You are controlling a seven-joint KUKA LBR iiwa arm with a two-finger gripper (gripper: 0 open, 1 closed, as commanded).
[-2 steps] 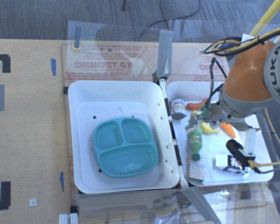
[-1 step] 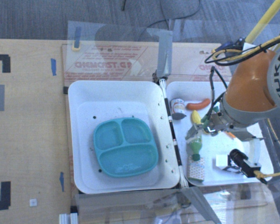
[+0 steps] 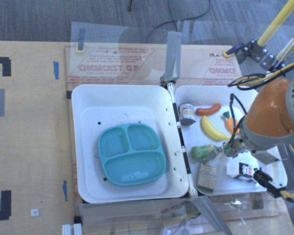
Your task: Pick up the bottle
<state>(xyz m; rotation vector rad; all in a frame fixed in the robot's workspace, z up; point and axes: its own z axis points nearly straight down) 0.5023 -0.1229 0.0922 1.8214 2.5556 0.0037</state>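
Observation:
A small green bottle (image 3: 201,152) lies on its side in the right bin (image 3: 211,93), near that bin's left wall. Its paler neck end points right, toward my gripper (image 3: 229,149). The gripper hangs low over the bin just to the right of the bottle, under the arm's orange band (image 3: 267,112), at or very near the neck end. Whether it touches the bottle is not clear.
The right bin also holds a small tin (image 3: 186,111), a red sausage (image 3: 208,109), a banana (image 3: 213,129), an orange carrot (image 3: 230,123), a speckled sponge (image 3: 206,176) and a white box (image 3: 242,169). A teal divided plate (image 3: 131,154) lies in the left bin (image 3: 117,94).

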